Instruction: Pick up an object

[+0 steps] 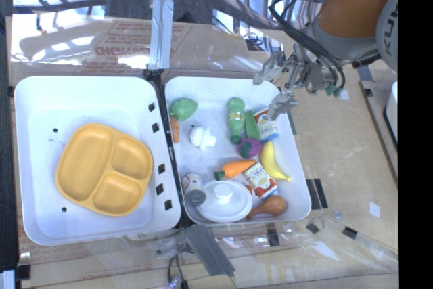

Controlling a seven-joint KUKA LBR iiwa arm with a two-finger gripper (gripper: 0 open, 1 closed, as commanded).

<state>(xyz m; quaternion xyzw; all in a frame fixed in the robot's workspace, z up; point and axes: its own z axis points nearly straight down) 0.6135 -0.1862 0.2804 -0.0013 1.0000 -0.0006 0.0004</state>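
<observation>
Nearest the lens, along the front wall of the right bin (301, 176), sit a white lidded bowl (224, 200) and a brown pear-shaped toy (269, 206); neither is an easy first grab, the bowl being wide and smooth. Starting from the left, the left bin (34, 145) holds only a yellow divided plate (103, 168), flat and hard to get fingers under. In the right bin come a green leafy toy (183, 108), a small white piece (202, 139), an orange carrot (238, 168), a green bottle-like toy (235, 115), a purple piece (251, 147), and a yellow banana (272, 162). I judge the banana the best pick: probably light hollow plastic, stiff, a little slick, so I would close across its narrow middle rather than the tapering ends. My gripper (284, 105) hangs over the bin's back right corner, near the snack packet (265, 126), with nothing visibly between its fingers; how far apart they stand I cannot tell.
</observation>
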